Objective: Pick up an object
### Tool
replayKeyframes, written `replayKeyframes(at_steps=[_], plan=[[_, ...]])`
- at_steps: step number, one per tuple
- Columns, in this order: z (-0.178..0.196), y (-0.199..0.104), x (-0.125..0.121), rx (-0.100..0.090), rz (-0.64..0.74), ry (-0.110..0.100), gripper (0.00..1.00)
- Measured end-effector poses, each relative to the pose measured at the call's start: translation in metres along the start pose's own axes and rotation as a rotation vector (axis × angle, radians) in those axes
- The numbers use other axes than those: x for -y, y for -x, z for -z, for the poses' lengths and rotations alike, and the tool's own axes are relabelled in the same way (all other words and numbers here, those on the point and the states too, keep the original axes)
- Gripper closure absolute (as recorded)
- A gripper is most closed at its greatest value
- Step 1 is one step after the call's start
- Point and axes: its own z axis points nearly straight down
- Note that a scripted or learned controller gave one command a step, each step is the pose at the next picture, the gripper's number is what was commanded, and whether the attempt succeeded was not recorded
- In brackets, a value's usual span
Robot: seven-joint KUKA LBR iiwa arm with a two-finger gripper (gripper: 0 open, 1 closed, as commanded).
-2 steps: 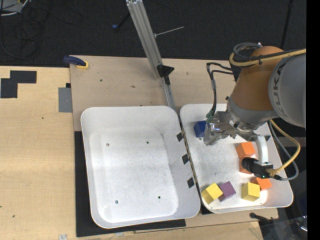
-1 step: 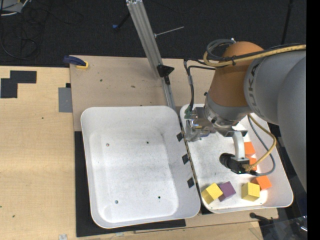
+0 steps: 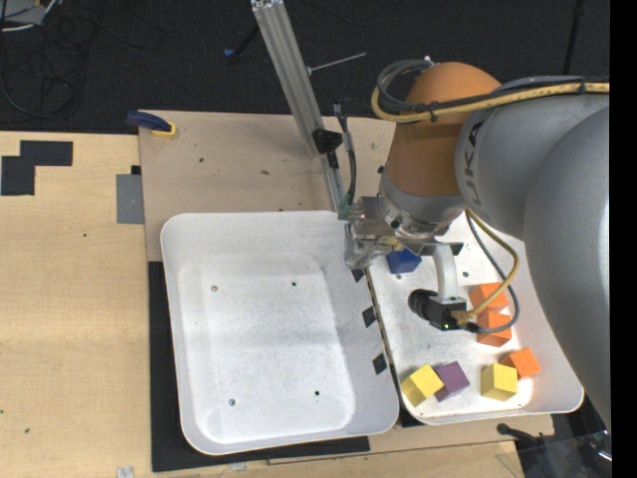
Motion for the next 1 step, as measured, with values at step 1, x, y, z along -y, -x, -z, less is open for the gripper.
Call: replayKeyframes(at_steps=[1], plan=[[0.0159,-0.0451,-0.0132,0.0,0.0,0.0,1.0]])
